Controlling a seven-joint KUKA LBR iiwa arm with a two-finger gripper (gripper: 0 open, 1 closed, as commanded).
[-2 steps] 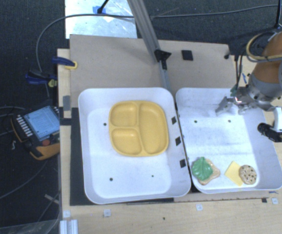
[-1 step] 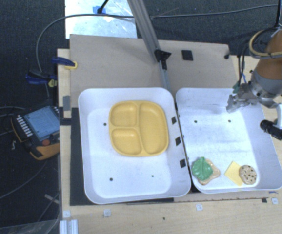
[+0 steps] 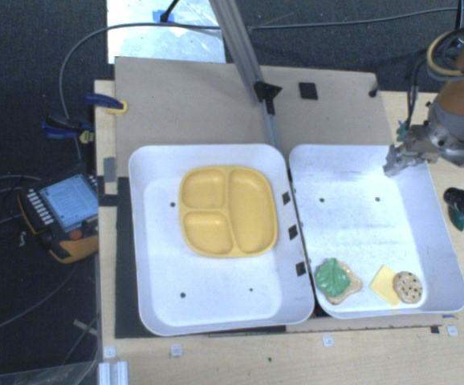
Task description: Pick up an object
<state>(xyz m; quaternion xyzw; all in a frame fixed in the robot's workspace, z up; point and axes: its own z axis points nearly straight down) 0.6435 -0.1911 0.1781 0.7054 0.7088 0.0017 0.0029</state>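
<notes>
Arm in from right, gripper low over right bin top-right corner; jaw state unclear. Toast w/ green topping, cheese slice, cookie along front edge.

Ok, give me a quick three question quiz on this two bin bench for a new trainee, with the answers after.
1. True or false: the yellow divided plate lies in the right bin.
2. Which lies nearest the cookie? A) the cheese slice B) the plate C) the toast with green topping
3. Fill in: the gripper is at the right bin's ____ edge, away from the three food items.

Key: 1 false, it lies in the left bin. 2 A. 3 far.
</notes>
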